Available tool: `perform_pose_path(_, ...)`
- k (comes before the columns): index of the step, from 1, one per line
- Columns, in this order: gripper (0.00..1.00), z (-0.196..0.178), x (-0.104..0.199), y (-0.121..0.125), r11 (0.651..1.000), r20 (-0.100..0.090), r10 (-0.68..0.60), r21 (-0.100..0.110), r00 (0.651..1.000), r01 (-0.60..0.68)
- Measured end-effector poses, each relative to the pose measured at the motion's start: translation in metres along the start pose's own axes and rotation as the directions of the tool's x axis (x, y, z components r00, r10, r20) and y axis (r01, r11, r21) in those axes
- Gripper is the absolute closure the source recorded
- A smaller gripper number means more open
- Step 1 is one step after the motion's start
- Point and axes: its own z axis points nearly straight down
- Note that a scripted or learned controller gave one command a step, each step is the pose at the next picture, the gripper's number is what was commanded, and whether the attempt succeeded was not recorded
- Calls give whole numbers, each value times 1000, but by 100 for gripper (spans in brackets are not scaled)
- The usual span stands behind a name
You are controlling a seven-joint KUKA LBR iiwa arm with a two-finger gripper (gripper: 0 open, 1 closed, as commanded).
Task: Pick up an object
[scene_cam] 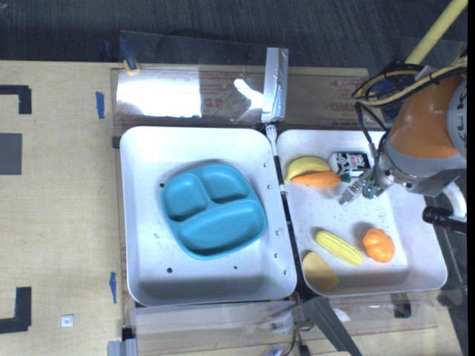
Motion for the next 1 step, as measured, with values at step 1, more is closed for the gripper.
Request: perform_pose_path(1,100,-58,-49,29,994,-5,-108,6,994,108)
